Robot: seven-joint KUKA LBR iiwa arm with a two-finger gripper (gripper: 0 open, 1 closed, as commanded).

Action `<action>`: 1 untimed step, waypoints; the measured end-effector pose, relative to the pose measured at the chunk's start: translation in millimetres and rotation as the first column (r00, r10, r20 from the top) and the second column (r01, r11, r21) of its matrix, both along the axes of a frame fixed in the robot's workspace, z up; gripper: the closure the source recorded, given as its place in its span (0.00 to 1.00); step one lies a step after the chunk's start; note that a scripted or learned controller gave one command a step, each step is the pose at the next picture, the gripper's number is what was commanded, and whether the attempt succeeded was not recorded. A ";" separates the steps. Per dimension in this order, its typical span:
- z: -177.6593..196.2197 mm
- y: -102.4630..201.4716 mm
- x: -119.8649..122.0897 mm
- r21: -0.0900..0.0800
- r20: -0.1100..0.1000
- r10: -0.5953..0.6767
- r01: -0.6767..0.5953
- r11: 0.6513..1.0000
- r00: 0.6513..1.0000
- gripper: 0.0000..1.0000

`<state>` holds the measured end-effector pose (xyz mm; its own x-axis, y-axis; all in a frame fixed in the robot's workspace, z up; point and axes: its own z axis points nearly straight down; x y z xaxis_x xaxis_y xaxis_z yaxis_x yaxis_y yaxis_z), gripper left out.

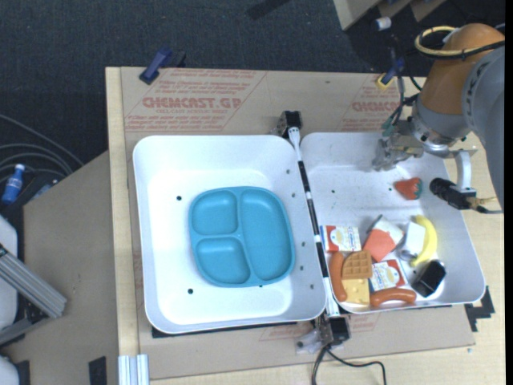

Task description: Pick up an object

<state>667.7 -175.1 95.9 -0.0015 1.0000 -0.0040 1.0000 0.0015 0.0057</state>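
**Gripper over right bin's far corner**

The grey two-finger gripper [390,149] hangs at upper right; whether its fingers grip anything I cannot tell. A small red-orange object [409,188] lies just beside it, lower right, in the shallow white right bin [345,155].

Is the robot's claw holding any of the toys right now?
No toy shows in the gripper. It hangs over the far end of the right bin, apart from the red toy and the pile nearer us.

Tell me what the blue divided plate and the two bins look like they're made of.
Blue divided plate: looks like moulded plastic, matte to satin, uniform colour with soft rounded compartment ridges. Left bin and right bin: probably thin formed plastic, smooth white with rounded corners and a slight sheen; the picture can't confirm it.
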 end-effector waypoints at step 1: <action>-0.3 0.2 -0.1 0.000 -0.001 0.000 0.000 1.000 1.000 0.00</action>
